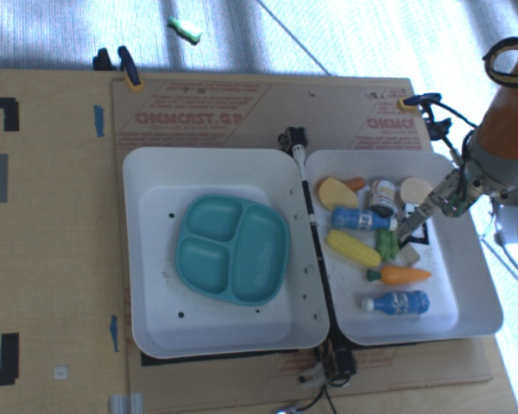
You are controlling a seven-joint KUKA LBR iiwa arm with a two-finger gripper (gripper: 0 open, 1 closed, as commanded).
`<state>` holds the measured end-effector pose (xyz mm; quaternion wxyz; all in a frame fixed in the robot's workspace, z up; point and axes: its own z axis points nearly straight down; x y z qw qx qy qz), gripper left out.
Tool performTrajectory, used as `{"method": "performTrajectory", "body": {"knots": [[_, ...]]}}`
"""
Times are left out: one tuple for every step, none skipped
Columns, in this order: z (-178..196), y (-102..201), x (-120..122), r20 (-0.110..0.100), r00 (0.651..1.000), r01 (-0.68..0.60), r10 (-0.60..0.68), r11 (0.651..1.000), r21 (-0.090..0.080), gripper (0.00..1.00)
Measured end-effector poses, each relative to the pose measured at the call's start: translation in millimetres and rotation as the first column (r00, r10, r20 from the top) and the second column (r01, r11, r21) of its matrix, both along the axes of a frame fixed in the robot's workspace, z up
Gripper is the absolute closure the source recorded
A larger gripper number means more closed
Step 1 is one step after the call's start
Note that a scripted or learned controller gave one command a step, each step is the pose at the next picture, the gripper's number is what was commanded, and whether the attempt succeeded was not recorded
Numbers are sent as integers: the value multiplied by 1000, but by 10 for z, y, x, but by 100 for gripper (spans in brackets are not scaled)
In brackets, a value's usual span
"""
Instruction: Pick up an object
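Camera view. Two shallow white bins are seen side by side on the counter, which is partly covered by a printed cardboard sheet. The left bin is occupied by a teal divided plate with three compartments, lying flat near the bin's middle. The right bin is occupied by a cluster of small objects: a yellow rounded piece at the upper left, a small orange piece touching it, a small can just beside, and a pale round disc to the right of the can. Below these, a blue bottle is laid on its side, with a corn cob beneath it, a green object beside the cob, a carrot lower down, and a second blue bottle nearest the front rim.

The arm is shown entering from the right, its orange band above the wrist. The tool is lowered into the right bin among the objects, just right of the upper blue bottle and above the green object. Whether the tool is open or closed, and whether anything is gripped, cannot be told at this resolution.

Clamps are seen at the cardboard's upper edge.
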<state>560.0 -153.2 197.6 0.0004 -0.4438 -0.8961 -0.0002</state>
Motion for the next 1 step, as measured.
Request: {"method": "performTrajectory", "body": {"knots": [[-1117, 48, 205, 3, 948, -317, 317, 948, -2, 0]]}}
